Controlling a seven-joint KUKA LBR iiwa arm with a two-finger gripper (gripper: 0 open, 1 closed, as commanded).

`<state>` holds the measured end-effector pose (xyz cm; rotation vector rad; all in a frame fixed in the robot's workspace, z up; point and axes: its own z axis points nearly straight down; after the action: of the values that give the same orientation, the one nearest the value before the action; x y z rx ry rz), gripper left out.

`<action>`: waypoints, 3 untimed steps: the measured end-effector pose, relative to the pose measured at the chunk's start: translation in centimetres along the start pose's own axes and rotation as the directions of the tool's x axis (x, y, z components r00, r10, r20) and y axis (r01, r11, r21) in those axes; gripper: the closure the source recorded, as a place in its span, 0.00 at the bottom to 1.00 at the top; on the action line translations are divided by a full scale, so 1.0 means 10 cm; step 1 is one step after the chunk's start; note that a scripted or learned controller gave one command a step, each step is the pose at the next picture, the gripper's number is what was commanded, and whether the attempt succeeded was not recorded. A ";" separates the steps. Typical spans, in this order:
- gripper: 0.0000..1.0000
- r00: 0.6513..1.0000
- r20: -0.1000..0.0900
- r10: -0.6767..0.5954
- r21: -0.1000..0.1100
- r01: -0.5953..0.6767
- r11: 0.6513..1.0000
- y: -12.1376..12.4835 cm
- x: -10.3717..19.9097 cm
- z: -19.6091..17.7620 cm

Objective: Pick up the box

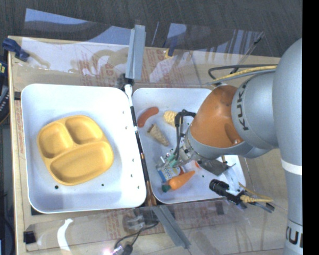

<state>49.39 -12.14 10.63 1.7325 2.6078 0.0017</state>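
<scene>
The box (167,169), a small white, blue and green carton, lies near the front of the right bin (202,198). My gripper (176,156) reaches down under the orange wrist band, right at the box's upper right corner and seemingly touching it. The wrist and its cables hide part of the box's far side.
An orange carrot (179,180) lies just in front of the box. A cone (159,135), a sausage (147,116) and a corn piece (170,117) sit further back in the right bin. A yellow divided plate (76,149) rests in the left bin (32,100). The arm covers the right bin's right half.
</scene>
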 end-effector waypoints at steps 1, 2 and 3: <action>1.00 0.999 -0.008 -0.036 0.006 0.036 0.999 0.58 0.08 -1.88; 0.00 0.999 -0.008 -0.036 0.007 0.036 0.999 0.58 0.08 -1.88; 0.00 0.989 -0.013 -0.147 0.009 0.147 0.989 -0.17 0.07 -0.09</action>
<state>47.57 -12.15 11.50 1.5430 2.7421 -0.0018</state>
